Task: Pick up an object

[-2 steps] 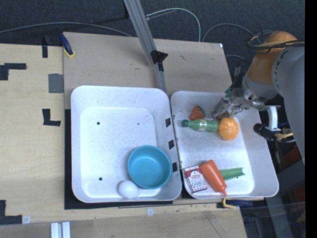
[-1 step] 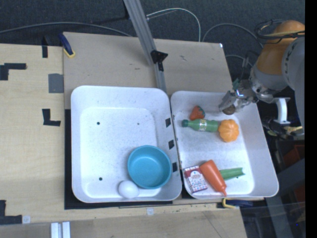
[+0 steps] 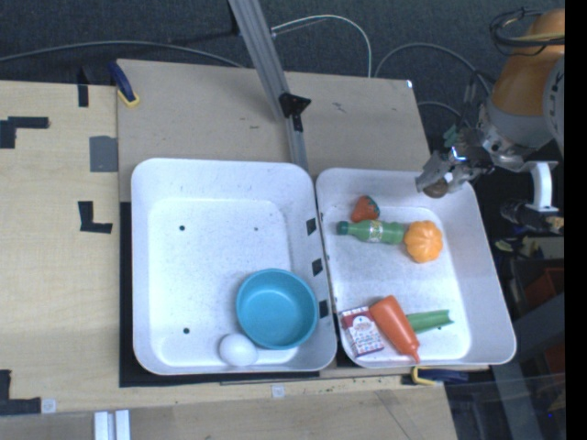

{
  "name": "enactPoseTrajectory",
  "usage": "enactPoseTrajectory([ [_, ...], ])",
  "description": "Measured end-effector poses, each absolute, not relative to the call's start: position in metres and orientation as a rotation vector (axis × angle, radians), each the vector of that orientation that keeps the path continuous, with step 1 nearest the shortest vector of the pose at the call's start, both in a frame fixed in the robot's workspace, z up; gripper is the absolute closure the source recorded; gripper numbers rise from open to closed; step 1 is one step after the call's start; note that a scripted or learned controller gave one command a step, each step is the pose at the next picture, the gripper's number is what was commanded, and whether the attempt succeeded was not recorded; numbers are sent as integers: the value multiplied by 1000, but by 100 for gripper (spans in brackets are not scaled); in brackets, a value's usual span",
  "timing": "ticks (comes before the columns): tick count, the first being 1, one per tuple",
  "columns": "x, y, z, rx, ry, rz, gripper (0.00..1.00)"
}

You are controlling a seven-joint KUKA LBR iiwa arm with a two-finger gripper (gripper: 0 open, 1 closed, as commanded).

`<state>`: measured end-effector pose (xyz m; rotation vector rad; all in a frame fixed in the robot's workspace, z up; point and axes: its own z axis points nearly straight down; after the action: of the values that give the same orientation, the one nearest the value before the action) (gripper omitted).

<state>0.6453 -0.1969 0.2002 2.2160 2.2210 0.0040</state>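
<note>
Objects to pick sit in the right bin (image 3: 486, 273), all below and left of the claw (image 3: 438, 180), which hangs over that bin's upper right rim with nothing visibly between its fingers; can't tell how far open it is. Nearest the claw: strawberry (image 3: 365, 208), down-left of it. Green bottle (image 3: 371, 232) lies flat just below that, its base end touching the orange fruit (image 3: 423, 241), which sits almost straight below the claw. Further down: carrot (image 3: 402, 325) with its green top pointing right, and a red-and-white packet (image 3: 362, 331) against the carrot's left side. Left bin (image 3: 183, 191), well left of the claw: blue bowl (image 3: 276, 308), white ball (image 3: 238, 348) touching its lower left.
</note>
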Motion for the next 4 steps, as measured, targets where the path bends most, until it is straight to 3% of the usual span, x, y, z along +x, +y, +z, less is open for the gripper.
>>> enactPoseTrajectory([
  [1, 647, -199, 244, 2216, 2221, 3, 100],
  [4, 646, -40, 254, 2216, 2231, 0, 100],
])
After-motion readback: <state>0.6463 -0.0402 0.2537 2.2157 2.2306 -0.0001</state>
